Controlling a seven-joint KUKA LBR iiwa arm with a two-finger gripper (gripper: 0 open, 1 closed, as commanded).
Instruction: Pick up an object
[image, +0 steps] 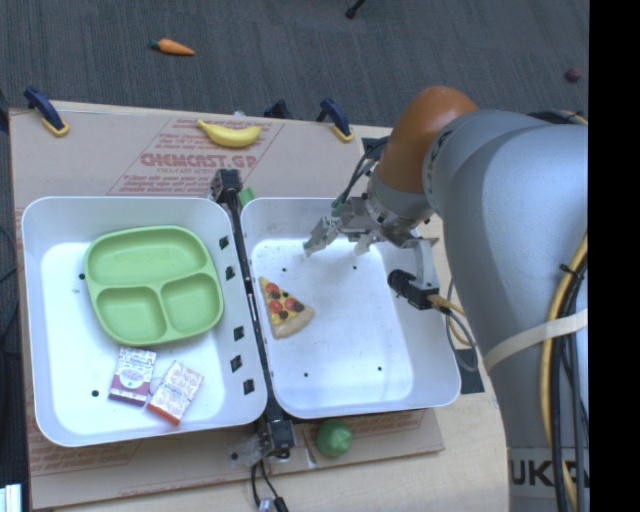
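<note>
1. The pizza slice (284, 307) lies flat on the floor of the right bin (345, 395), in its left half, close to the divider (243, 290) where the two bins meet; it is the one loose thing in that bin and the likeliest pick.
2. The gripper (338, 236) hangs over the upper part of the same bin, up and to the right of the slice and apart from it. Its fingers look slightly spread and nothing sits between them, though the small view leaves this uncertain.
3. To do the step well, the arm should move toward the slice's middle, come straight down, and close across its narrow width, since a thin flat piece gives little to grip.
4. Edges matter: the slice's left corner is near the divider wall, so that finger has little clearance.
5. The rest of the right bin's floor gives free room for approach from the right.
6. The left bin (40, 300) holds a green tray (152, 280) and two small packets (155, 385), well apart.
</note>
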